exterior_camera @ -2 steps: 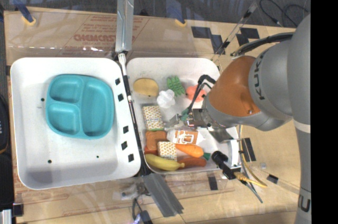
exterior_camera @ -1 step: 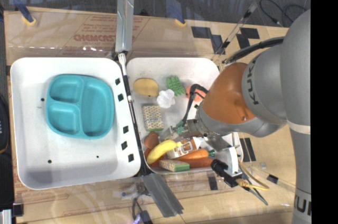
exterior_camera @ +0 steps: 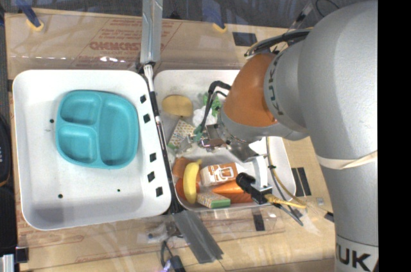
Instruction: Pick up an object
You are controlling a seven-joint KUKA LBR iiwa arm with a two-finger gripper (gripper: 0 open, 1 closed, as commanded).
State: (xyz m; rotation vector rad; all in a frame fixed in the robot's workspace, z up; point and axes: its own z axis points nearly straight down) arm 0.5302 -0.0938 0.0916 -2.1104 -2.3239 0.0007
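Observation:
The right bin point(exterior_camera: 168, 81) holds several objects. A tan round piece point(exterior_camera: 178, 104) lies at its far left. A patterned packet point(exterior_camera: 182, 131) sits below that. Along the near side are a yellow banana point(exterior_camera: 191, 181), a small orange carton point(exterior_camera: 218, 172), an orange carrot-like piece point(exterior_camera: 226, 191) and a green-and-tan block point(exterior_camera: 213, 201). My gripper point(exterior_camera: 207, 137) hangs low in the middle of this bin, just right of the patterned packet and above the carton. The orange wrist band and the grey arm hide the bin's right half.
The left bin point(exterior_camera: 32, 136) holds a teal divided plate point(exterior_camera: 97, 128). A grey bar point(exterior_camera: 151, 27) stands at the far end of the divider between the bins. Something green point(exterior_camera: 206, 99) pokes out beside the wrist. The arm covers the right side of the bench.

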